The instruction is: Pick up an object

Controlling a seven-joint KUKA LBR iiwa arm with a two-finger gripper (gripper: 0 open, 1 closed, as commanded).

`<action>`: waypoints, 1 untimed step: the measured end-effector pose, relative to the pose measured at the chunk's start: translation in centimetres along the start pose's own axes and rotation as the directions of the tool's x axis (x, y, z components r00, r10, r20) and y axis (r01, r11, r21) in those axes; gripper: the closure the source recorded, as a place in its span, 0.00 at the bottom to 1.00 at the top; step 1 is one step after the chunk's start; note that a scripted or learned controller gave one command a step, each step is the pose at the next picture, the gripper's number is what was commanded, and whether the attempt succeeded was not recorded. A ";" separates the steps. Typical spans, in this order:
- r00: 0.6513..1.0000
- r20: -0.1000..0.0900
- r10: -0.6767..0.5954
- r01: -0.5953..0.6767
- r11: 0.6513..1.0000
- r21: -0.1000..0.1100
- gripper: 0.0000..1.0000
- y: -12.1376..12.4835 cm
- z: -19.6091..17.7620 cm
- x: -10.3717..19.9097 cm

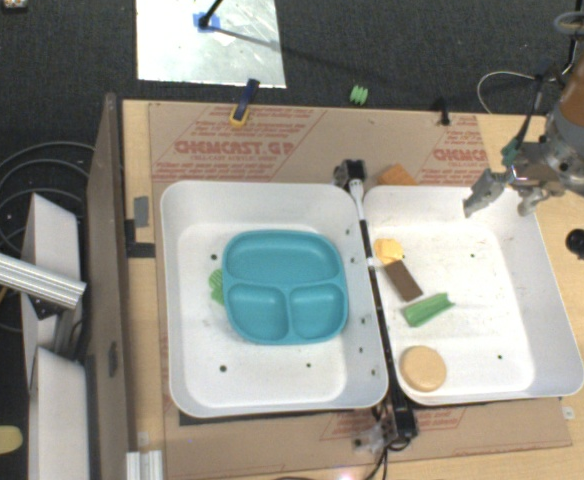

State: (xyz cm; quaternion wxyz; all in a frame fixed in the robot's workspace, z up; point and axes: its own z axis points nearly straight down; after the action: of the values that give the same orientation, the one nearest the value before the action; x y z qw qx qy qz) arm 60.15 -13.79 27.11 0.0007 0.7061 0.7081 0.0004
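Nothing is picked yet, and the candidates all sit in the right bin (532,298), bunched toward its left wall. There's a yellow piece (388,251) at the top, a flat brown bar (404,280) just below it and touching or nearly so, a ridged green piece (427,309) lying at a slant beside the bar's lower end, and a round tan disc (423,368) near the front corner.

The gripper (504,192) hangs over that bin's far right corner, well apart from all four, fingers spread and nothing between them. So this looks like the approach step: the next move calls for a swing left across the bin and a descent onto one item. The disc stands clear of the others and looks the easiest; the bar looks thin and low, a hard thing to pinch.

Over in the left bin (187,368), a smooth blue three-part tray (284,286) lies flat, with something green (216,286) peeking from its left edge. An orange piece (398,176) rests on the cardboard behind the bins.
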 end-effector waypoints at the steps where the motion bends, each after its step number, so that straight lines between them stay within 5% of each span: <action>1: 1.000 -0.005 0.001 -0.001 1.000 0.013 0.00 -6.4 9.6 3.4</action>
State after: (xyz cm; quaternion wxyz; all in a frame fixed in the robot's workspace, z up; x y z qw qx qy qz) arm 53.78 -10.44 17.54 -0.0057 0.7066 0.7076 -0.0027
